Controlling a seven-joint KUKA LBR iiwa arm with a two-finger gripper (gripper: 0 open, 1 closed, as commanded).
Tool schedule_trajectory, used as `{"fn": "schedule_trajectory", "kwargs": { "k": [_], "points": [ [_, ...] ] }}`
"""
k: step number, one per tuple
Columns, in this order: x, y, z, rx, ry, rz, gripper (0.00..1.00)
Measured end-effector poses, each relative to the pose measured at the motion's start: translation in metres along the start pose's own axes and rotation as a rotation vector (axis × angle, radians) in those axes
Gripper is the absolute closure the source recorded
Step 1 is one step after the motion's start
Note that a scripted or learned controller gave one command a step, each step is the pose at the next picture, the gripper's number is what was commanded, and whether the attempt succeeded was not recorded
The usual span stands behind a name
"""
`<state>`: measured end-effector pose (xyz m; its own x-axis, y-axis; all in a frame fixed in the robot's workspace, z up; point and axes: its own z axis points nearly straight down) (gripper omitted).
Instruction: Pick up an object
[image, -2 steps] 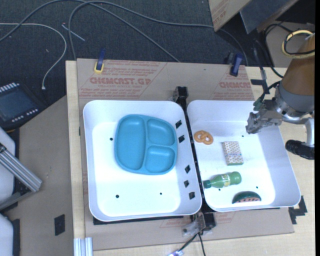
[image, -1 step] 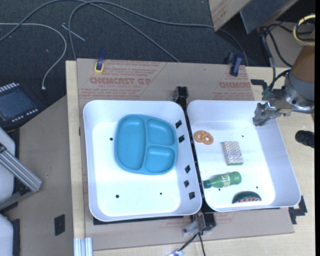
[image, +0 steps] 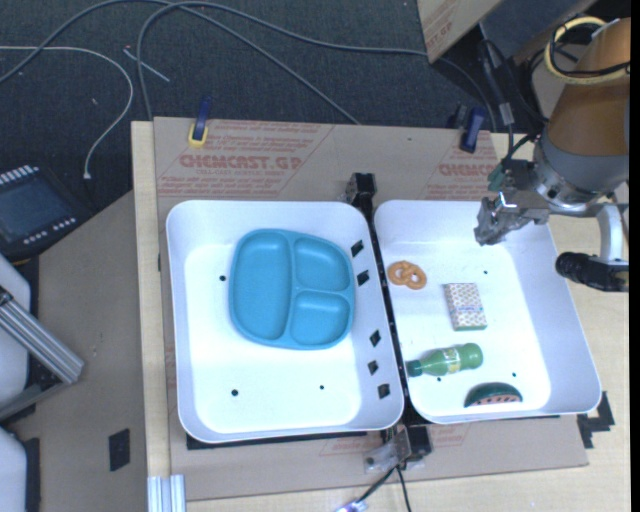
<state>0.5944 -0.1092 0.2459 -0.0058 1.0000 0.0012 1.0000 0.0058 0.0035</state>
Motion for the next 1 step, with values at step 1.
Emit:
{"fn": "schedule_trajectory", "kwargs": {
  "k": [1],
  "points": [
    [0.0535,0.0135,-0.002,0.001,0.001,0.0,1.0]
  ]
}}
